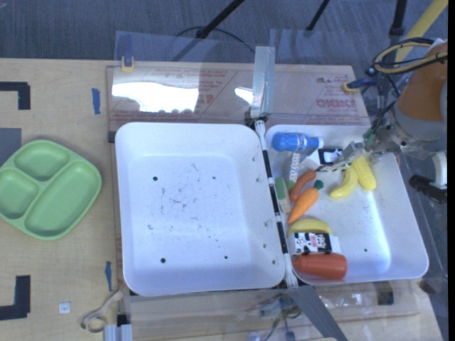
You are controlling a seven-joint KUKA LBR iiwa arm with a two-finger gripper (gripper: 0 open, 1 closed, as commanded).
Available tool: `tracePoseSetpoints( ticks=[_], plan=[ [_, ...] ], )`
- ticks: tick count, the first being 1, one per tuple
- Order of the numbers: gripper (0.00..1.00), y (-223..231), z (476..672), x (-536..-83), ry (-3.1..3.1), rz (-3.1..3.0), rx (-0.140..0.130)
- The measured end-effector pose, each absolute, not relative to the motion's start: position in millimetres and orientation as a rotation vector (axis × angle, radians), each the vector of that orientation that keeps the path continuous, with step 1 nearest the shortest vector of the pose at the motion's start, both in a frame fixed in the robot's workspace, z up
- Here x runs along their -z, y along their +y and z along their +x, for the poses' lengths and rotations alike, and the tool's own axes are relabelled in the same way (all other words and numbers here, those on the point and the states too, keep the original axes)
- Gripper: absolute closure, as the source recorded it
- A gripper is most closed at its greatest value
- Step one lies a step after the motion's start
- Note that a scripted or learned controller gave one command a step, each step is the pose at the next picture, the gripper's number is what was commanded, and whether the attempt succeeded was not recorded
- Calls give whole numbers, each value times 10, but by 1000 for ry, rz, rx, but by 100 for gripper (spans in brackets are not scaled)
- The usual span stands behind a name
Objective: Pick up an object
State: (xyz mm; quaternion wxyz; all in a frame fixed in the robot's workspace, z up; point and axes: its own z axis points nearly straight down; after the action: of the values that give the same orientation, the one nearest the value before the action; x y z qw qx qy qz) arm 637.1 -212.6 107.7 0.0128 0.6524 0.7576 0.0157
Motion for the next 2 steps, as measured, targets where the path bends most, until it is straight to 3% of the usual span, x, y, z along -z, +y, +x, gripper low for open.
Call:
tracePoseSetpoints(
  ticks=[1,2],
  plan=[
    [0,-2108,6116,-898,2393,2033,-25],
    [100,-2142,6112,-999,2386,2033,-19]
  ],
)
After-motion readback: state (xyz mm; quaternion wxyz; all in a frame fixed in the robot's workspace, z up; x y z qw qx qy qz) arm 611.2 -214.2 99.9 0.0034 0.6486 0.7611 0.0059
